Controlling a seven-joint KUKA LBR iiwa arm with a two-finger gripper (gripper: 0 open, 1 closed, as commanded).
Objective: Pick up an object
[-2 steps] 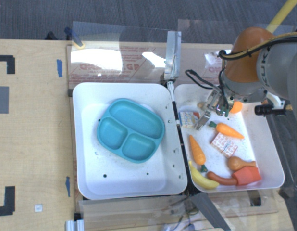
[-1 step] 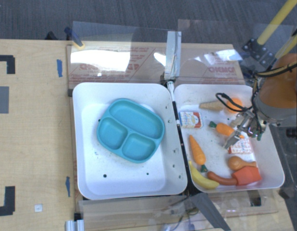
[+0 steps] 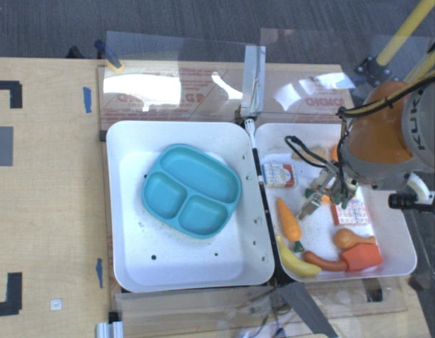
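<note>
My gripper [image 3: 312, 198] hangs over the middle of the right bin [image 3: 404, 255], its fingers open with nothing between them. Its tips point down-left, just right of an orange carrot [image 3: 288, 220] that lies on the bin floor. Below the carrot, a yellow banana [image 3: 295, 259] and a red sausage-like piece [image 3: 324, 261] rest along the front wall. An orange pear-shaped toy [image 3: 346, 237] and a red-orange block [image 3: 362, 257] sit at the front right. A small white and red box [image 3: 277, 174] lies at the bin's left side.
A printed card [image 3: 352, 214] lies partly under the wrist. The left bin [image 3: 126, 259] holds a blue divided plate [image 3: 192, 190]. A black cable [image 3: 302, 150] loops over the back of the right bin. A divider wall [image 3: 262, 189] separates the bins.
</note>
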